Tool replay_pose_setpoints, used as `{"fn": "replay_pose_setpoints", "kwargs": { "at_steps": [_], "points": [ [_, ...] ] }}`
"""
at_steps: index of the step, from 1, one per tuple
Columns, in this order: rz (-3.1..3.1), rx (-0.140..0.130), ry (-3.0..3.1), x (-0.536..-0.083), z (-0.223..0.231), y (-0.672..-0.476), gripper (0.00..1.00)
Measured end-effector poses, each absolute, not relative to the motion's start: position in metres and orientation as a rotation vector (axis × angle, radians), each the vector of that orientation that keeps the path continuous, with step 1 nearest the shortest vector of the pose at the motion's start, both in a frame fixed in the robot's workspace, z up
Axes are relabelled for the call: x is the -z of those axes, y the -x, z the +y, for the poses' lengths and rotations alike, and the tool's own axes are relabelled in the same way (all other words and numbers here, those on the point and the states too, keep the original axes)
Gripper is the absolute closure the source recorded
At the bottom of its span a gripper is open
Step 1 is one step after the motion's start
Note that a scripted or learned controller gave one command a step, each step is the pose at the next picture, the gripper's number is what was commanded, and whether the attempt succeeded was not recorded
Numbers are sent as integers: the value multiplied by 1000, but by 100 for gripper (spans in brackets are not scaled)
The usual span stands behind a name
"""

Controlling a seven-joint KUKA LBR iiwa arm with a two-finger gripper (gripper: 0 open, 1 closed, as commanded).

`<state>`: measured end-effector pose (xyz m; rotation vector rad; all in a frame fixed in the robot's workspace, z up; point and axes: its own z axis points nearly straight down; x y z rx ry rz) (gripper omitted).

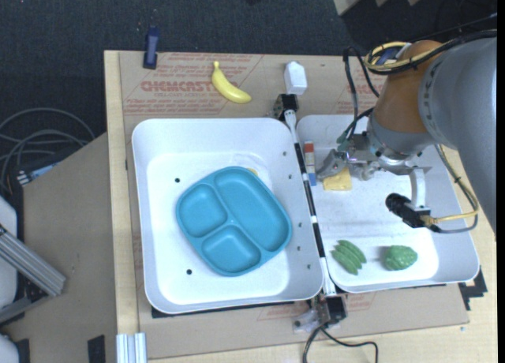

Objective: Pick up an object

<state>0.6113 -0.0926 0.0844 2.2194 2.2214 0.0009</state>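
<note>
A small yellow wedge-shaped piece (338,183) lies near the left wall of the right bin (450,263). My gripper (341,162) hangs low right over it, at its upper edge; contact cannot be made out. Two green toy vegetables rest near the bin's front: a ridged one (348,255) and a leafy one (400,257). The grey arm with its orange band (402,97) covers the bin's back right part.
A blue divided plate (231,219) lies in the left bin (158,156). On the bench behind the bins lie a yellow banana (230,85), a white block (296,77) and a small blue object (151,47). A black cable fitting (406,210) juts below the wrist.
</note>
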Motion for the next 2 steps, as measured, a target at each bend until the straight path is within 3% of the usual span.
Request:
{"fn": "replay_pose_setpoints", "kwargs": {
  "at_steps": [1,2],
  "points": [
    [2215,-8,-2213,-99,-94,-614,100],
    [2222,-2,-2219,-185,-53,-573,100]
  ]
}}
